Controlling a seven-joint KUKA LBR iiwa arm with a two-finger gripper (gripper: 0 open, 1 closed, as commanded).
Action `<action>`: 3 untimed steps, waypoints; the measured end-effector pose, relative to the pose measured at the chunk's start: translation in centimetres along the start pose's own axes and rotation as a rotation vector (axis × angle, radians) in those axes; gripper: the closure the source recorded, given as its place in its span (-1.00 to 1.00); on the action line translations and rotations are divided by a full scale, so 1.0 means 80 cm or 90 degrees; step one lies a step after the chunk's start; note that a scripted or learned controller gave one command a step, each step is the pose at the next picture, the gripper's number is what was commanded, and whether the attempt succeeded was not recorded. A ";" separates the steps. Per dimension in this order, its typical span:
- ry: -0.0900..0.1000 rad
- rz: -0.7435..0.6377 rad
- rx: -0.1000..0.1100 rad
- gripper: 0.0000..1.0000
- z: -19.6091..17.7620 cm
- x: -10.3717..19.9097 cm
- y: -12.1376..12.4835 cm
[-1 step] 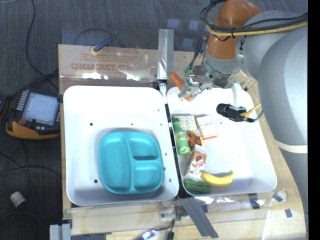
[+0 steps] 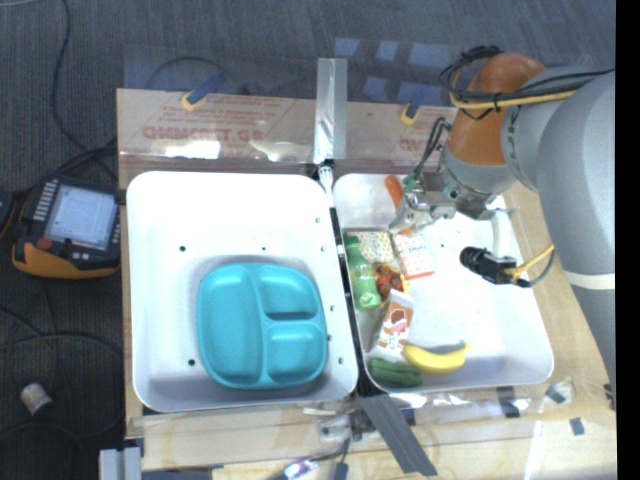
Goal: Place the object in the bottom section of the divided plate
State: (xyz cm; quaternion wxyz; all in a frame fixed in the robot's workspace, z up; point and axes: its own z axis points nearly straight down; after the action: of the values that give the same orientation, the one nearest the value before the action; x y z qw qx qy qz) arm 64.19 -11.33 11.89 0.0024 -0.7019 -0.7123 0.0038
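Plate [image 2: 262, 326], turquoise and split into 3 sections, lies flat in the left bin [image 2: 160, 228], toward that bin's near right corner. Its 1 large section takes the left half; the 2 smaller sections sit on the right half, one above the other as the camera sees them. All 3 sections are bare.

Gripper [image 2: 413, 211] hangs over the far left corner of the right bin [image 2: 520, 318], well apart from the plate, with the divider between the 2 bins lying between them. Its fingers are lost against the clutter under it, so I cannot tell whether they are spread or closed, and I cannot tell that anything sits between them. Just beside the gripper, on the side toward the plate, a small orange piece [image 2: 394, 189] shows, slanting from upper left to lower right.

Which object is the task's own I cannot tell. Loose things crowd the right bin's left side, closest to the plate: small printed packets [image 2: 412, 258], a green item [image 2: 364, 290] against the divider, and a carton [image 2: 395, 326] nearer the camera. A banana [image 2: 436, 356] lies at the near end, its long axis running left to right, ends curling up, touching a dark green vegetable [image 2: 393, 371]
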 end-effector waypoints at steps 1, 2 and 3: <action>0.002 0.048 -0.002 1.00 -0.096 0.061 -0.048; 0.001 0.036 -0.001 1.00 -0.135 0.148 -0.091; 0.001 0.136 0.001 1.00 -0.120 0.212 -0.155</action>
State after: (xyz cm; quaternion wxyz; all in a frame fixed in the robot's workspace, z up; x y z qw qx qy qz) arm 51.64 5.43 21.57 0.0027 -0.7736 -0.6337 0.0041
